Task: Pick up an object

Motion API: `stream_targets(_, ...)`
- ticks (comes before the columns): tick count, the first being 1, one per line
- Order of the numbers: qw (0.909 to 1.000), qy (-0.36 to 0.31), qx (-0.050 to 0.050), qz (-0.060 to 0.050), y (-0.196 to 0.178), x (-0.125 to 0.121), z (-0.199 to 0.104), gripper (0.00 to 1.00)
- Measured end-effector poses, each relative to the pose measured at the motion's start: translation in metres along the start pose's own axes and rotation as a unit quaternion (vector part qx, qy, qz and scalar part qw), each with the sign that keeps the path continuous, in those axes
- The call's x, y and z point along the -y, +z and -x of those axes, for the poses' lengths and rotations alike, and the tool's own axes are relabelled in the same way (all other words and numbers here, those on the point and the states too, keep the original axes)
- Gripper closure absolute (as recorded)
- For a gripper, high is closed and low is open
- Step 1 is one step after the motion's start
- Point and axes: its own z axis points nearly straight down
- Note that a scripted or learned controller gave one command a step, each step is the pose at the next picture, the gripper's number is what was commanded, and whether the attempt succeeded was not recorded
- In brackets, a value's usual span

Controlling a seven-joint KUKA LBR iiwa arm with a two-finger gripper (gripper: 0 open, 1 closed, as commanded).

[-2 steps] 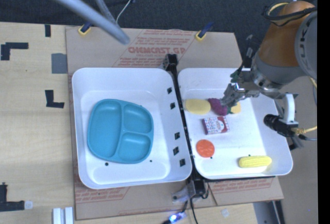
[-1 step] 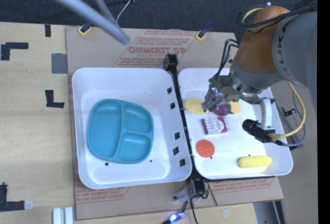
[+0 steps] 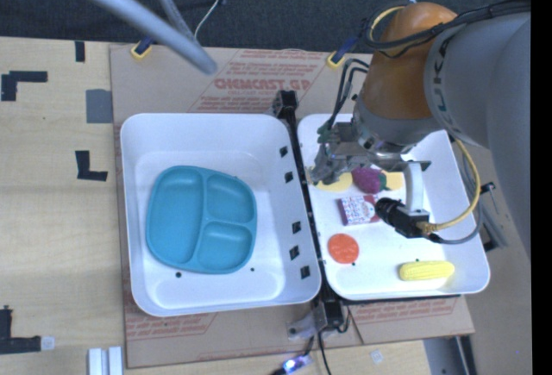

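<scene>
**Grey arm, orange band, trailing cables**

The arm (image 3: 483, 63) is bulky and smooth, its shell a pale matte grey with rounded edges. Above the wrist sits a glossy orange band (image 3: 405, 63), domed and catching the room's light. A thin yellow cable (image 3: 470, 192) loops along its side, and darker wires run down toward the wrist. Below the band the wrist (image 3: 379, 128) turns to darker grey metal, with a cluttered cluster of small fittings. A black connector (image 3: 401, 216) juts out, with an orange tip
</scene>
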Motion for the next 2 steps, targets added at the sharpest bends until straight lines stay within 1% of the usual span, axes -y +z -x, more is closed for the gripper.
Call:
stream_targets(1,1.0,0.0,0.001,-0.001,0.005,0.013,-0.059,1.0)
stream_targets(2,1.0,0.0,0.001,-0.001,0.004,0.009,-0.102,1.0)
